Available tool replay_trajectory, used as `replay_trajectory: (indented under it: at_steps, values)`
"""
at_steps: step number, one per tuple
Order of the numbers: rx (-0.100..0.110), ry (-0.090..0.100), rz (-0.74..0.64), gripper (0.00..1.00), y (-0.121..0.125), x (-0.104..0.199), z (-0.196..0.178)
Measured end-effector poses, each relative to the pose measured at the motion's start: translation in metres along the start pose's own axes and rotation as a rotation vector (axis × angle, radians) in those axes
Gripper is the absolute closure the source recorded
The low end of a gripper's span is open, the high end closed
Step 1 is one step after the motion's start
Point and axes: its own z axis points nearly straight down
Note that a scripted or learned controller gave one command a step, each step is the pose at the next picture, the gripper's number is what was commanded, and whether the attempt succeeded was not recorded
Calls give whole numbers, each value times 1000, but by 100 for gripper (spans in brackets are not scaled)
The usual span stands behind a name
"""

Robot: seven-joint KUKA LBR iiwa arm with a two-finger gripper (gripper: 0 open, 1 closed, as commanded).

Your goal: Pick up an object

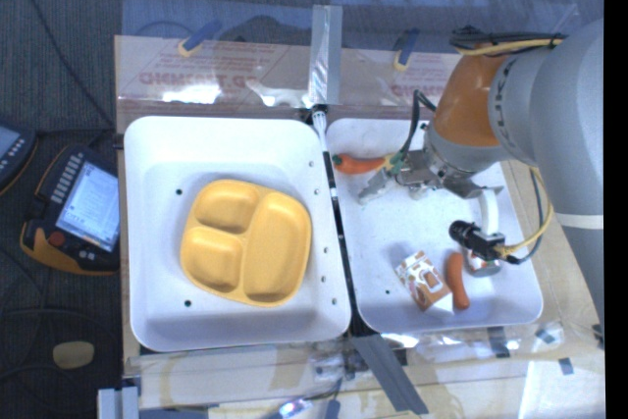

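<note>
- So, the biggest thing I see is the table [132,54], with two white bins side by side on it.
- My grey arm [549,103] with the orange band comes in from the right, over the right bin [392,289].
- Next is the left bin [147,211], which has a yellow tray [245,240] with three parts lying in its middle.
- My pincer [378,186] hangs low near the top left corner of the right bin, and I cannot tell if it is wide or narrow.
- Just beside it is a small orange carrot [358,164], up against the wall between the bins. I think this is the thing I am going for.
- A little printed box [422,278] and a red sausage [457,282] lie close together near the front of the right bin, well apart from my pincer.
- What could go wrong: the carrot is thin and round, so it may roll or slip out.
- It is also close to the bin wall, so a finger may bump the wall and miss.
</note>
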Motion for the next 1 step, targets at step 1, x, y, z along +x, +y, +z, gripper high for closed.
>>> replay_trajectory:
  at_steps: [1]
  values:
    - [4,-3,-79,0,-90,-12,-2]
